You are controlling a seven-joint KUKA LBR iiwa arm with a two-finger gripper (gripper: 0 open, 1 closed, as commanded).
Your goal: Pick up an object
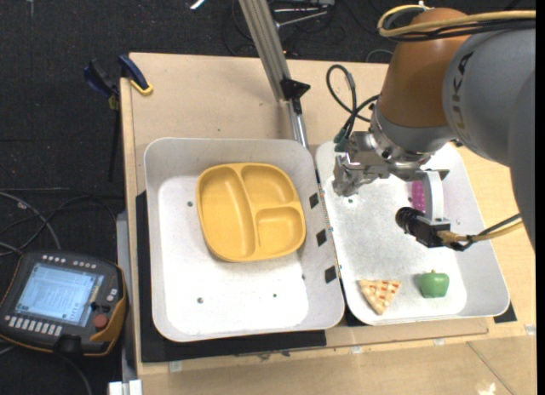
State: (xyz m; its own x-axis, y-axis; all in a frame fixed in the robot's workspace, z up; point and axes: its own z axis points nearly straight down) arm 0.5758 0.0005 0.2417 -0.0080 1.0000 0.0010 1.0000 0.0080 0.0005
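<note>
Your arm [460,70] comes in from the right and bends down over the back of the right bin [477,300]. The orange band sits just above the wrist, and the wrist hangs over the bin's rear left corner. The gripper [347,179] points down towards the bin floor near its left wall. You cannot tell from this slant whether the jaws are apart or together; nothing shows between them.

On the grey housing at the upper right you can read part of the maker's name in dark letters, "UK", running up the casing. No other writing is legible; the teach pendant [60,295] at the lower left shows a lit screen, but its text is too small to read.

In the right bin, a pizza slice toy [379,293] lies near the front edge, its tip pointing towards the front and its crust side towards the back. Just beside it to the right sits a green pepper toy [433,283], upright and rounded, with no clear long axis. Further back, a pink object [419,193] lies partly under a white part of the tool, its long axis running front to back.

The left bin [170,300] holds a yellow divided plate [251,212], tilted slightly anticlockwise.
</note>
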